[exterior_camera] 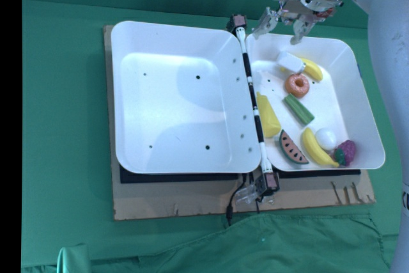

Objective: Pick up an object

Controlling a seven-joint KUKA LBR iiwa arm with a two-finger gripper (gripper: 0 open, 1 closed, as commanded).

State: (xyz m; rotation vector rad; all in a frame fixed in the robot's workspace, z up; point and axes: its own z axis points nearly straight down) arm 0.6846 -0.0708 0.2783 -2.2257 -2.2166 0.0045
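Note:
My gripper (282, 27) hangs above the far edge of the right bin (358, 73), its two fingers spread open with nothing between them. Below it in that bin lie a white block (289, 62) resting against a small banana (313, 68), an orange donut (296, 84), a green cucumber piece (298, 109), a yellow corn cob (268, 115), a watermelon slice (293, 149), a larger banana (316, 148), a white ball (326, 138) and a purple grape bunch (346, 151).
The left bin (172, 99) sits beside the right one, with a black-and-white divider rail (252, 99) running between them. Both rest on a cardboard sheet (179, 201) over green cloth.

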